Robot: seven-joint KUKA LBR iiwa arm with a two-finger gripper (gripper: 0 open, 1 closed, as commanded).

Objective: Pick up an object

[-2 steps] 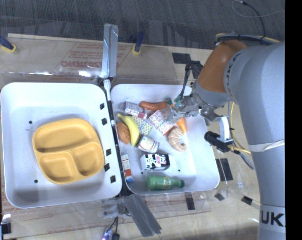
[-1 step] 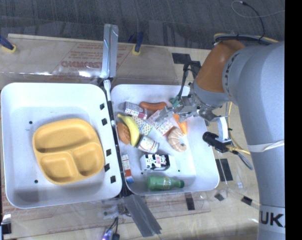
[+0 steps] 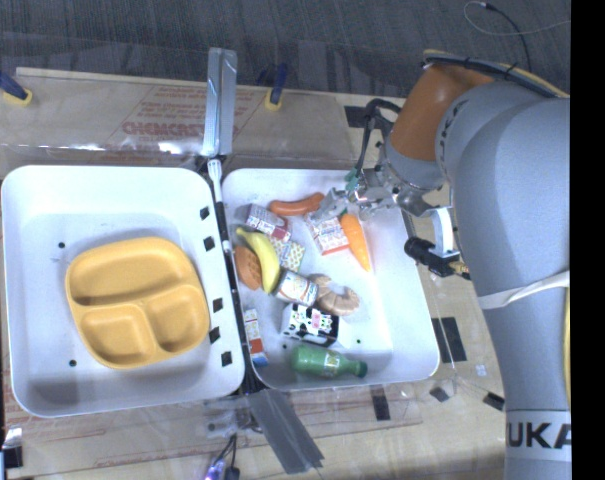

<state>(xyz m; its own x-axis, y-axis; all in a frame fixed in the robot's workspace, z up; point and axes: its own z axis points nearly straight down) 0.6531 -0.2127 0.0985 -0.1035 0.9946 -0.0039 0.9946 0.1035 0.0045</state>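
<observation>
Gripper (image 3: 354,190), its state not discernible, is poised at the upper end of the carrot (image 3: 356,240), which runs lengthwise down-right.

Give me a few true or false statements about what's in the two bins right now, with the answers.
1. The yellow tray lies in the left bin. True.
2. The banana is in the left bin. False: it is in the right bin.
3. The green bottle stands upright. False: it lies on its side.
4. The carrot lies near the gripper. True.
</observation>
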